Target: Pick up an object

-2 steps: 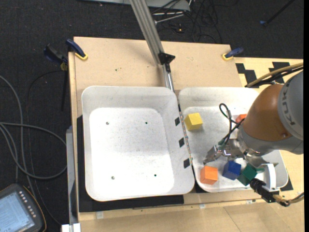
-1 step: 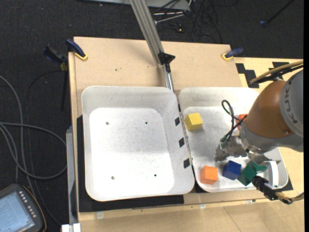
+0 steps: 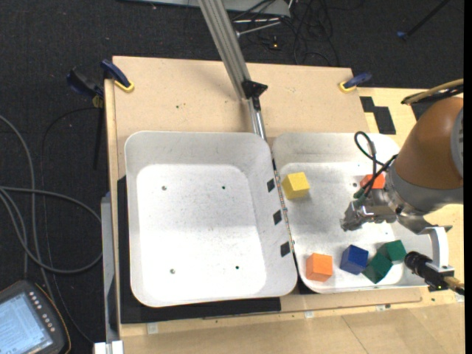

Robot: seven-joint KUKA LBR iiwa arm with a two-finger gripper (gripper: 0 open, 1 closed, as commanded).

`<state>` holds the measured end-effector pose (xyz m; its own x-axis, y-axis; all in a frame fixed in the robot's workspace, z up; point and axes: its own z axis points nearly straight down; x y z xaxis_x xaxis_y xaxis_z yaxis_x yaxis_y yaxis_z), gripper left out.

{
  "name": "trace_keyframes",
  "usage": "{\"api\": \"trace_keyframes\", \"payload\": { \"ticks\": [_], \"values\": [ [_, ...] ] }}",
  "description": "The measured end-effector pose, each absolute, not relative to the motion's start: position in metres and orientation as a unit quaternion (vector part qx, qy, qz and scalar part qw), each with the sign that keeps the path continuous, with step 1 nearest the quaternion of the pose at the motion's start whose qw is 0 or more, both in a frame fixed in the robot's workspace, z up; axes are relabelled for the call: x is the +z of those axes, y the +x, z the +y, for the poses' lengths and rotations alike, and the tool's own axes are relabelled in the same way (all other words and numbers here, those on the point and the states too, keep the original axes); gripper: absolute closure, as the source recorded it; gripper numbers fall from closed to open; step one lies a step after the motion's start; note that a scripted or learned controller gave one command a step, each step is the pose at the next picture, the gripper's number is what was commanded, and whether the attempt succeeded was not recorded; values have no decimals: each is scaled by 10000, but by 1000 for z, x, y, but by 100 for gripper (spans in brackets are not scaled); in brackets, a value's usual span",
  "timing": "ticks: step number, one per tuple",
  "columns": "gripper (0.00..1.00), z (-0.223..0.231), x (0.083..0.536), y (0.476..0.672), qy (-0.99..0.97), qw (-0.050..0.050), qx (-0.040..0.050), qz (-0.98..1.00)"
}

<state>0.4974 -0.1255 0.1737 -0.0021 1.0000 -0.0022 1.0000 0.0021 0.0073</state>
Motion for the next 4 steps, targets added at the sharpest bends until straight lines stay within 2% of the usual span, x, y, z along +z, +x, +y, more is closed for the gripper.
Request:
{"api": "trace_keyframes", "payload": {
  "ticks": [2, 3, 4],
  "values": [
    [100, -116, 277, 503, 7058, 30, 17, 7084],
    [100, -63, 271, 527, 7044, 8, 7, 7098],
    [100, -10, 254, 531, 7042, -15, -3, 7100]
  ]
}}
